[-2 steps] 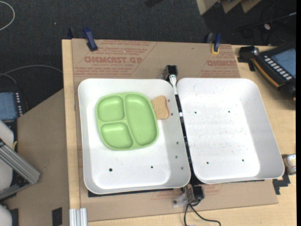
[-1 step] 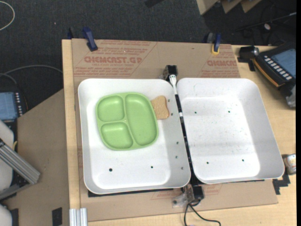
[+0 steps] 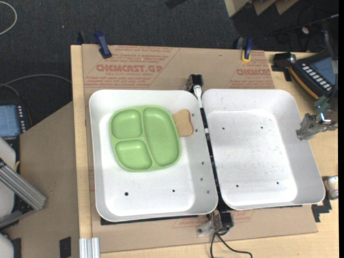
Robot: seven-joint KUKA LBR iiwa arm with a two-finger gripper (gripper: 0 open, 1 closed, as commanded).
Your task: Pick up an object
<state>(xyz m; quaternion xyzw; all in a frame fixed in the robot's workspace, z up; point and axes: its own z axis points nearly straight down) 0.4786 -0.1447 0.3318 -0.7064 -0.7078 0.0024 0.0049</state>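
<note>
A green divided plate (image 3: 144,138) lies in the left white bin (image 3: 150,198), toward its back. A small tan flat piece (image 3: 183,122), like a slice of toast, rests against the plate's right rim near the bin's right wall. My gripper (image 3: 312,125) is a small grey metal shape at the far right, over the right rim of the right white bin (image 3: 252,155). It is far from both the plate and the tan piece, and nothing is visible in it.
The bins sit side by side on a cardboard-covered board (image 3: 134,63) held by blue clamps (image 3: 102,43) at the back. A black device (image 3: 312,74) lies at the back right. Cables (image 3: 220,235) run at the front between the bins.
</note>
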